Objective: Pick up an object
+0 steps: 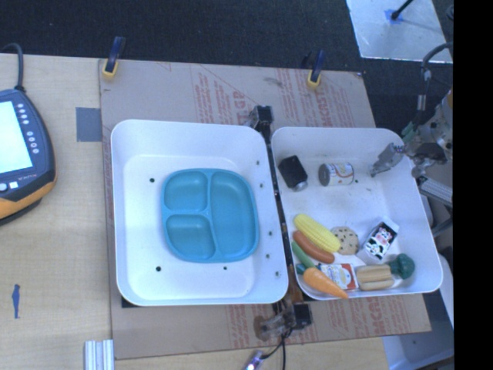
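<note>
The gripper (385,160) hangs over the right bin (400,199), just right of the small can (337,173); whether its fingers are apart cannot be told.

Arm (436,141) cut off at right edge, claw (383,163) fingers indistinct

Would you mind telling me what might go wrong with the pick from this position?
Most toys, the corn, hot dog and carrot among them, lie packed together at the right bin's near edge, so a grasp there may catch two or slip off. The end effector sits by the bin's far right rim and could clip it when descending.
</note>
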